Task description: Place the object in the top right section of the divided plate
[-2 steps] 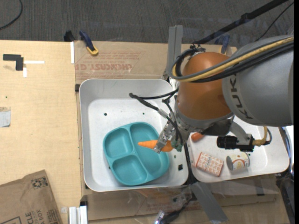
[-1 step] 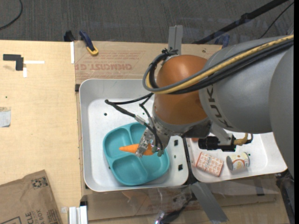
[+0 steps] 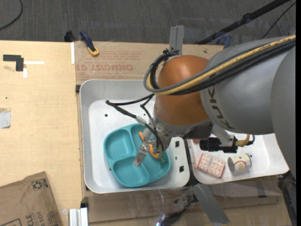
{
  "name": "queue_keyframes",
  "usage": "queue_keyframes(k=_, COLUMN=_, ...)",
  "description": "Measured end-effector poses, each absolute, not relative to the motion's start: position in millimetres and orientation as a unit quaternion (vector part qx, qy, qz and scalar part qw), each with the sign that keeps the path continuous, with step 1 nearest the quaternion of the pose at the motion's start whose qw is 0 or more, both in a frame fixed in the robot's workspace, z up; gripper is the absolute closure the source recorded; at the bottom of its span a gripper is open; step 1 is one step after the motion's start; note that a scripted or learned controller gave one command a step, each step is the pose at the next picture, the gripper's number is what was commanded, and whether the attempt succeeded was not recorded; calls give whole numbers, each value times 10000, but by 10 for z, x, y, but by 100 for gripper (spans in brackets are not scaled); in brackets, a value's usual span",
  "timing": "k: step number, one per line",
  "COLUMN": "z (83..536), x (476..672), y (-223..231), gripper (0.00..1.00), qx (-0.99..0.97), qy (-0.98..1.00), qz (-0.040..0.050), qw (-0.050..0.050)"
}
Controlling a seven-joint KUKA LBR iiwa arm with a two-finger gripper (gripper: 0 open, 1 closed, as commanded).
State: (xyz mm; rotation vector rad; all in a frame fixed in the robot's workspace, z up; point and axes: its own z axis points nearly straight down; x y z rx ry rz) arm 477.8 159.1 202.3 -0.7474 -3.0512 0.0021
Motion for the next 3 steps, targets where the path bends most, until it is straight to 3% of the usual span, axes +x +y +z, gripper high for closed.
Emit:
queue_keyframes(k=1, z=1028, x=4786, y=2018, gripper=0, qx=-3509, qy=-9364, qz=2, qw=-12)
queue_keyframes(k=2, z=1087, x=4798, y=2002, gripper=100, qx=-3525, qy=-9358, qz=5, qw=-28)
queue_keyframes(k=3, z=967, x=5044, y=2165, gripper=100, qx=-2836, qy=-9589, qz=-6, qw=-25)
